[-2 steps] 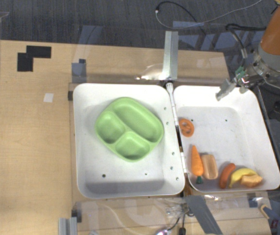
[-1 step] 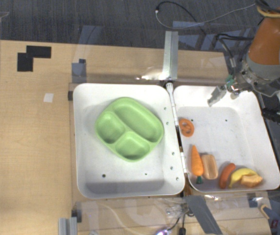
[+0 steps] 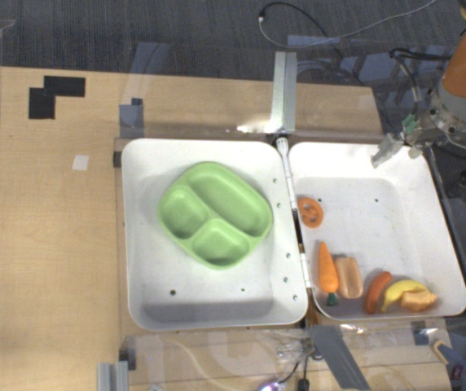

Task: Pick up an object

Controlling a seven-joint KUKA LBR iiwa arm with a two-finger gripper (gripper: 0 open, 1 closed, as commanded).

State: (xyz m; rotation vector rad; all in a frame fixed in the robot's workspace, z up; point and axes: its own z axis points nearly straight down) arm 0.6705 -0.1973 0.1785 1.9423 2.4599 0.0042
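Sitting in left bin (image 3: 135,300), green divided plate (image 3: 215,213); toy foods (image 3: 363,283) in right bin (image 3: 396,210).

I'm looking down on two bins side by side on the surface (image 3: 46,218). The left bin (image 3: 147,300) holds a divided plate (image 3: 214,213) at its middle. In the right bin (image 3: 380,210), a round slice (image 3: 309,210) lies by the left wall; along the near edge, left to right: carrot (image 3: 327,269), bread roll (image 3: 349,276), sausage (image 3: 375,290), banana (image 3: 399,291), then a bread piece (image 3: 419,300) in the right corner.
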